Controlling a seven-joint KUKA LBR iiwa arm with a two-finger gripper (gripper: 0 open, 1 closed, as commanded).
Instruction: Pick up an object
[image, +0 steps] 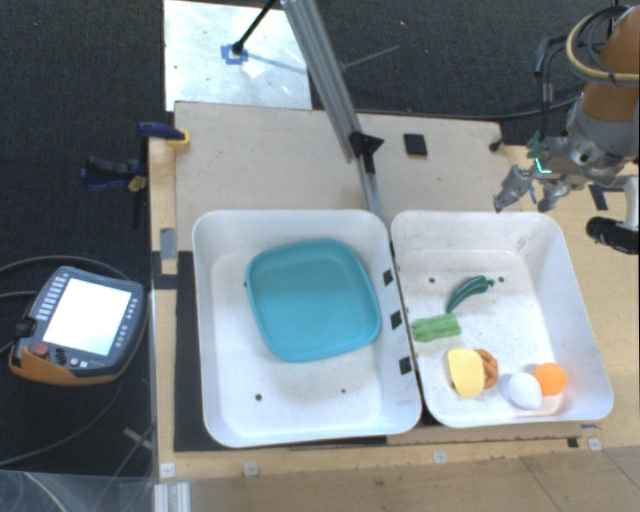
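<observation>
Beyond the right bin (560, 250), the jaws (531, 193) hang spread wide, holding nothing (arm cropped at the frame edge).

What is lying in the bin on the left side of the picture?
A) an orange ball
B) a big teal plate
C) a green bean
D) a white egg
B: the teal plate lies alone in the left bin, while the small food items sit in the right bin.
</observation>
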